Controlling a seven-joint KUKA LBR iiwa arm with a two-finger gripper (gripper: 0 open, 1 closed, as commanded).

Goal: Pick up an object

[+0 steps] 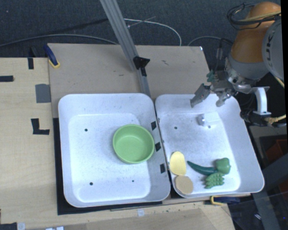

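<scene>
We see the gripper (210, 96) poised over the right bin's (241, 131) far edge, jaws spread wide and holding nothing, a green bowl (133, 144) sitting in the left bin (78, 139), what may be toy vegetables (212, 171) clustered at the right bin's near edge.
</scene>
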